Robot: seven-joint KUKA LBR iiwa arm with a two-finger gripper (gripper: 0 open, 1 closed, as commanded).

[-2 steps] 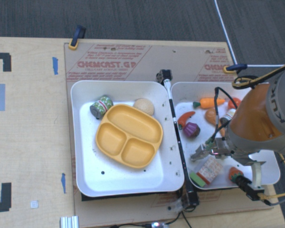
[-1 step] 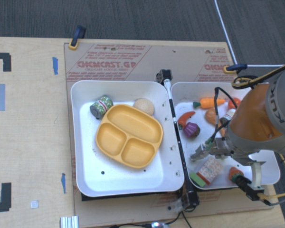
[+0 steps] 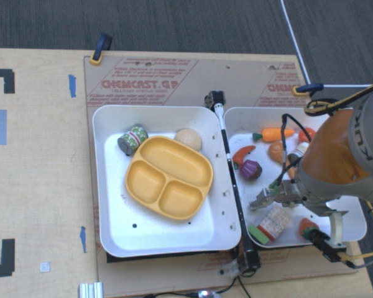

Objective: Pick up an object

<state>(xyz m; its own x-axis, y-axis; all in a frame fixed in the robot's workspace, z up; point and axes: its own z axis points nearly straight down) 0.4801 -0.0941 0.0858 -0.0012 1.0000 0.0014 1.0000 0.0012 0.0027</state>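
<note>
We see the end effector (image 3: 265,198) low in the right bin (image 3: 359,228), metal fingers spread, nothing between them, just above a red-and-white packet (image 3: 275,221) whose print is too small to read. A purple toy (image 3: 250,169) and carrot (image 3: 277,134) lie nearby. The left bin (image 3: 112,228) holds a yellow divided plate (image 3: 168,177). The cardboard (image 3: 143,82) reads "CHEMCAST GP".

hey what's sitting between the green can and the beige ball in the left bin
In the camera view, just the upper-left rim of the yellow divided plate reaches between the green can and the beige ball; above it is bare bin floor.
</note>
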